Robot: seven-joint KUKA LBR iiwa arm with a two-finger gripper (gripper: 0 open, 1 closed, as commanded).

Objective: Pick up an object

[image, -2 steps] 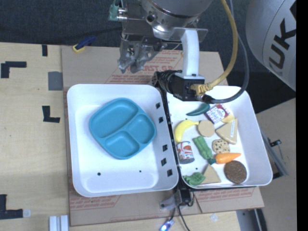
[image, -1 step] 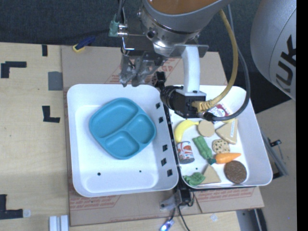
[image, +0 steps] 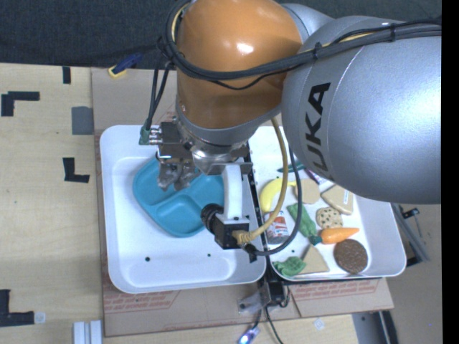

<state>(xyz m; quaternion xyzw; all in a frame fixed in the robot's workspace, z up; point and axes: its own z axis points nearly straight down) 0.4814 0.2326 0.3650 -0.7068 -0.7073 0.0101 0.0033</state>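
The arm (image: pixel 344 84) leans in over the two white bins, its big orange band (image: pixel 233 49) hanging right above the left bin (image: pixel 118 213). The gripper (image: pixel 174 174) is down inside that bin, and its fingers (image: pixel 169 176) sit on the upper edge of a blue divided dish (image: pixel 176 206), the rim of the dish reaching up to them. The wrist hides too much of them, so I cannot tell whether they are clenched on that rim or merely resting against it, and whether they are spread or closed is equally unclear.

The blue dish lies just below and to the right of the fingers, flat on the bin floor, one of its compartments plainly in sight on the near side. A white block with a black cable fitting (image: pixel 226 224) hangs from the wrist just to the right of the fingers, over the wall between the bins.

Further right of the fingers, well apart from them, the right bin (image: pixel 387 264) holds a jumble of toy food: a yellow banana (image: pixel 271 192), a carrot (image: pixel 338 234), a round brown cookie (image: pixel 351 255), a spotted cracker (image: pixel 329 217) and a green leafy piece (image: pixel 290 266). Both bins stand on the pale worktop (image: pixel 43 221).
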